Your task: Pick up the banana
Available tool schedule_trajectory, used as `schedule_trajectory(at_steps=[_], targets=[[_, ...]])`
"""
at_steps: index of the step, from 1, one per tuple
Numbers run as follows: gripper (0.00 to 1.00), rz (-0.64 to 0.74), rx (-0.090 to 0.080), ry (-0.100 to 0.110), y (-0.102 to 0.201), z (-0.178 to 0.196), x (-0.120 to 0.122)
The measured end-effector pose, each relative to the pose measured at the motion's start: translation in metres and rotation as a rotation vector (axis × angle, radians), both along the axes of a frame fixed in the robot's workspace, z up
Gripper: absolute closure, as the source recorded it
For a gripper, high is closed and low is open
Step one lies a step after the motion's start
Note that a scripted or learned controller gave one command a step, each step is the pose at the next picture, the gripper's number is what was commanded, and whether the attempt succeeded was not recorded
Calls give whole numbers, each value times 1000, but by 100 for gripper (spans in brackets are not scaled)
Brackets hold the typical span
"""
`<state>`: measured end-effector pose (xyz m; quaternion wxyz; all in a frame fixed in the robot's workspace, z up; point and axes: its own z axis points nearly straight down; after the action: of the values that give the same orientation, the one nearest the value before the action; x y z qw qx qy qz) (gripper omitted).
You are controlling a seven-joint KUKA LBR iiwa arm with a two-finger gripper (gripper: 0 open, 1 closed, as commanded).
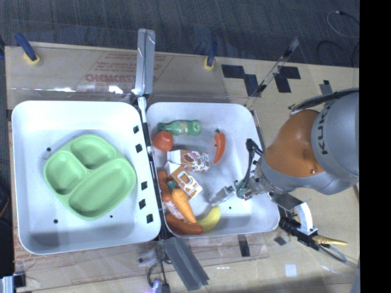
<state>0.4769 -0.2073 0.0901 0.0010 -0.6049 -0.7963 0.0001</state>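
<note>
The yellow banana (211,218) lies in the right bin (244,118) near its front wall, curved beside a red sausage (183,226) and an orange carrot (182,206). My gripper (225,193) hangs low inside the right bin, just above and slightly right of the banana, with a small gap of bare bin floor between them. The grey arm with its orange band (296,154) reaches in over the bin's right wall. Nothing visible is held in the gripper.
The right bin also holds a green bottle (181,127), a red tomato (162,141), a red chili (219,146) and two small cartons (194,160), crowded toward its left side. A green divided plate (90,176) sits in the left bin (24,163).
</note>
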Motion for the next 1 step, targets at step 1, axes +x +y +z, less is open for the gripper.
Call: schedule_trajectory(at_steps=[1], targets=[[100, 4, 0, 1, 0, 8, 1]])
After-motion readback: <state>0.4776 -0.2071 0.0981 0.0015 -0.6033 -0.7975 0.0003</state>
